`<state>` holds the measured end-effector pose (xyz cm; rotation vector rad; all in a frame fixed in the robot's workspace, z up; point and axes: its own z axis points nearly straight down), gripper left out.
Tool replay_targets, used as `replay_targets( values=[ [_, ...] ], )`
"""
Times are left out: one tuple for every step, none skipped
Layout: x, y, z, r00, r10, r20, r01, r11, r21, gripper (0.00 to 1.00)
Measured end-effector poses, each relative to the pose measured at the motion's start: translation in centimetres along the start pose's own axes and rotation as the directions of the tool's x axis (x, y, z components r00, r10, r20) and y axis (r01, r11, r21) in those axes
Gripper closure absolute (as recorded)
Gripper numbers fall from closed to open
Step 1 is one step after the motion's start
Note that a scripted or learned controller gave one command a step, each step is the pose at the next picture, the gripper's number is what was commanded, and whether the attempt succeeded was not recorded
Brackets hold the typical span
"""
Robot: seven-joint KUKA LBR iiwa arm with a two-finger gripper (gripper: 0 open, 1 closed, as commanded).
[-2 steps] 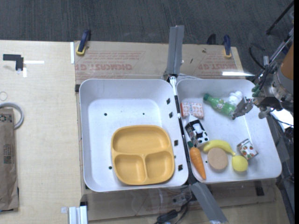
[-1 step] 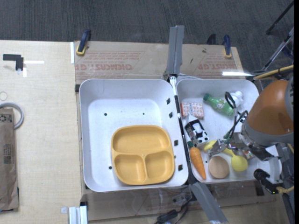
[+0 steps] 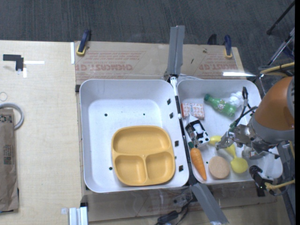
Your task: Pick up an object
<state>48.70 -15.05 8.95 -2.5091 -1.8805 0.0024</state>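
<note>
Several items crowd the right bin's (image 3: 255, 86) near edge: hand (image 3: 233, 138) hangs over a yellow toy (image 3: 224, 142), grip state unclear. Risk: nudging the lemon (image 3: 239, 165) or cookie (image 3: 219, 168).

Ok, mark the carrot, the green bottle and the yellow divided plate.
carrot (image 3: 198, 163): camera view, middle of its orange body.
green bottle (image 3: 222, 106): camera view, middle of its green body.
yellow divided plate (image 3: 140, 144): camera view, bare floor of its long upper compartment.
</note>
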Motion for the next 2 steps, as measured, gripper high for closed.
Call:
replay_targets(
  values=[
    [-0.2, 0.0, -0.7, 1.0, 0.005, 0.002, -0.005, 1.0, 0.004, 1.0],
    [6.0, -0.2, -11.3, 0.999, 0.039, 0.005, -0.039, 0.999, -0.001, 1.0]
  ],
)
